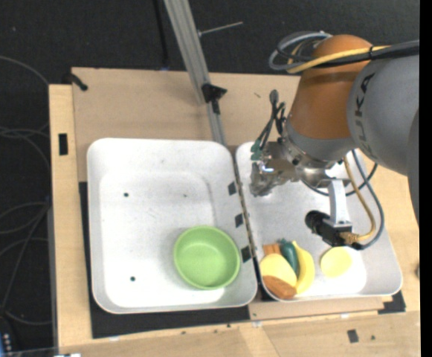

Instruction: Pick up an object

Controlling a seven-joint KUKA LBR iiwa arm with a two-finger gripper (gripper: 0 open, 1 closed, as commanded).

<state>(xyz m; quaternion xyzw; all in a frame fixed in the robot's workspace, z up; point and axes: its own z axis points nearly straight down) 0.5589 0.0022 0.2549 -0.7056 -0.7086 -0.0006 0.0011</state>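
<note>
Much of the right bin [383, 277] under the arm [331, 103]; heaped toys [286, 270] perhaps fruit, indistinct.

ok quick headcount of the bench: two white bins, the left bin [111, 199] and the right bin [383, 277], side by side. Bowls: just one, a green bowl [206, 256], so that's one for the left bin. The right bin has four loose bits by my count. Yellow stuff makes two of those: one curved yellow piece [304, 271] and one round yellow piece [337, 261]. Then one orange-brown lump [278, 281] and one small dark green piece [290, 256]. Three of them are piled tight in a corner, so there might be another bit tucked in, can't tell. Total: five objects, two bins, one robot arm [394, 103]
</note>
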